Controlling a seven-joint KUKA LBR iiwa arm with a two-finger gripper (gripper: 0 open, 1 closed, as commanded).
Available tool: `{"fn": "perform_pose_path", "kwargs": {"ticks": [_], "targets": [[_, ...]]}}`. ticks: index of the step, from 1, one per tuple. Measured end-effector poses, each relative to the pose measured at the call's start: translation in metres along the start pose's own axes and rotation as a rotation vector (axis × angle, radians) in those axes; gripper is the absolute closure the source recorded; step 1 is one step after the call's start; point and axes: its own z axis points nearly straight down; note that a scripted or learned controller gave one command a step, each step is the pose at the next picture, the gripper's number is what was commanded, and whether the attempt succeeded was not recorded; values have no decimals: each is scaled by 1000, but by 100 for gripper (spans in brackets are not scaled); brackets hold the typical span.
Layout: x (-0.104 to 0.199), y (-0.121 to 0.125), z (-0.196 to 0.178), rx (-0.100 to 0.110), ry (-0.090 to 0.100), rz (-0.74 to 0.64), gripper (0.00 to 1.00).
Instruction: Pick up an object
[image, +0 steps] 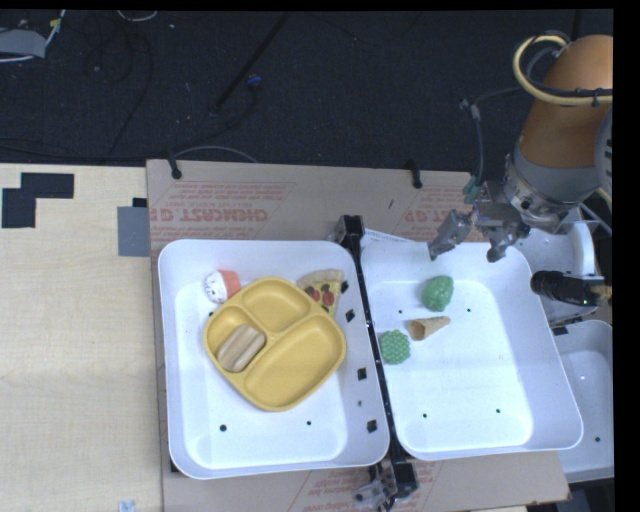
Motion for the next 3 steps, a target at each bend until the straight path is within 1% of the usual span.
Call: {"fn": "perform_pose_path", "kwargs": {"ticks": [1, 2, 3], "targets": [[0, 2, -7, -12, -1, -2, 0], [-3, -3, 55, -7, -1, 0, 0], [-1, 6, 112, -8, -1, -1, 0]]}}
